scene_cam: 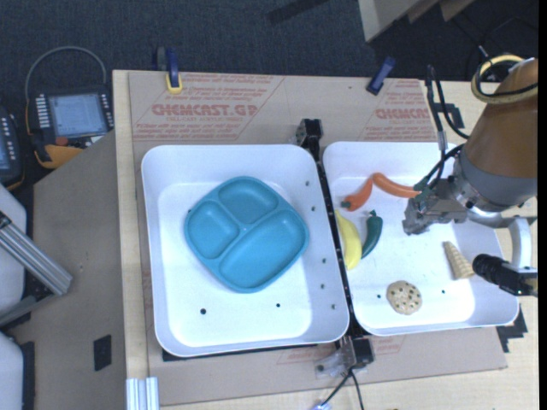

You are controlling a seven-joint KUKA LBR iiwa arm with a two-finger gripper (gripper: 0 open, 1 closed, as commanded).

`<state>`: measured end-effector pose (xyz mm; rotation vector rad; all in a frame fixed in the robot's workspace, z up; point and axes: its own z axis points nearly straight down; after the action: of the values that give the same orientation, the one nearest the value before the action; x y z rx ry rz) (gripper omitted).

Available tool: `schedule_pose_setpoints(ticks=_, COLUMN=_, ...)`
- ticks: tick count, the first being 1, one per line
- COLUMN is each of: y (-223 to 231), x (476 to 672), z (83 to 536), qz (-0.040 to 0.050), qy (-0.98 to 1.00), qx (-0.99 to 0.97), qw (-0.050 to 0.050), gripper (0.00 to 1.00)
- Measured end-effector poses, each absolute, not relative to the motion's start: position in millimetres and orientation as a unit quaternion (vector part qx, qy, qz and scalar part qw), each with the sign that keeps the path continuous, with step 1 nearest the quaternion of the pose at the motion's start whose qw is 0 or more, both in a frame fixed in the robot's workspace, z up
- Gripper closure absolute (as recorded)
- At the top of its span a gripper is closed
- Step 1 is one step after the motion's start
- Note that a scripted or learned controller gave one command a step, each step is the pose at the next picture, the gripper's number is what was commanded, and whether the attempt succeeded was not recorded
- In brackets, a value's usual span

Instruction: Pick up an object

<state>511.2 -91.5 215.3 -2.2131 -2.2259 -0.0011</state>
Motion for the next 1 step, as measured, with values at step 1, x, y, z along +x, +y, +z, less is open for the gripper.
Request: schedule_pose_setpoints(ticks=1, y=-42.6, x=515.5, z=206.8, qz=0.0002, qy=-0.707, qx=-0.707, qw=0.001, gripper=1.00)
